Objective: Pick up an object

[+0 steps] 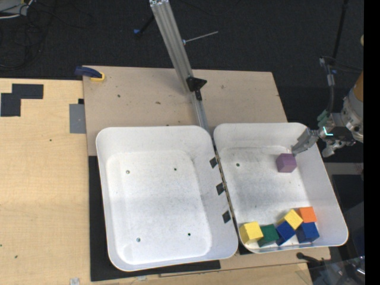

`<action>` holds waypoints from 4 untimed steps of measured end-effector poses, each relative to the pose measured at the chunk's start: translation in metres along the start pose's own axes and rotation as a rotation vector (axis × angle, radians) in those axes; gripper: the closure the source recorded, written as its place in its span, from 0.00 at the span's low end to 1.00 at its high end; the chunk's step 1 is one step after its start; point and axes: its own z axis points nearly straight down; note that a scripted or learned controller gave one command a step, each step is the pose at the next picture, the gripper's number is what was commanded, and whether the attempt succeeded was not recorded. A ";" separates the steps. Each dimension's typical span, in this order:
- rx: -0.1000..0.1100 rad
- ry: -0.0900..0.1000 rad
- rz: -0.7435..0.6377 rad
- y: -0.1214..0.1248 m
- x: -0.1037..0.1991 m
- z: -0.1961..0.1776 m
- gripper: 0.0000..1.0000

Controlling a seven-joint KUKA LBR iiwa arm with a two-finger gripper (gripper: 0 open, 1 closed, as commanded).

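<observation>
Gripper (304, 142) hangs just beside purple cube (286, 162), gripping nothing visible.

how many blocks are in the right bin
7: a purple block alone near the tool; at the front edge, two yellow, green, two blue, orange. More may be hidden.

A purple cube (286, 162) sits alone mid-bin; yellow (251, 231), green (268, 235), blue (307, 233) and orange (307, 214) blocks cluster at the right bin (267, 141)'s near edge.
</observation>
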 end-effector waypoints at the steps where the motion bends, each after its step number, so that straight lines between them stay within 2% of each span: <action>1: -0.004 -0.001 0.000 0.001 0.000 -0.002 0.00; 2: 0.000 0.000 0.000 -0.001 0.005 0.042 0.00; 3: 0.002 0.000 0.001 0.005 0.002 0.103 0.00; 4: 0.003 0.001 0.002 -0.001 -0.003 0.165 0.00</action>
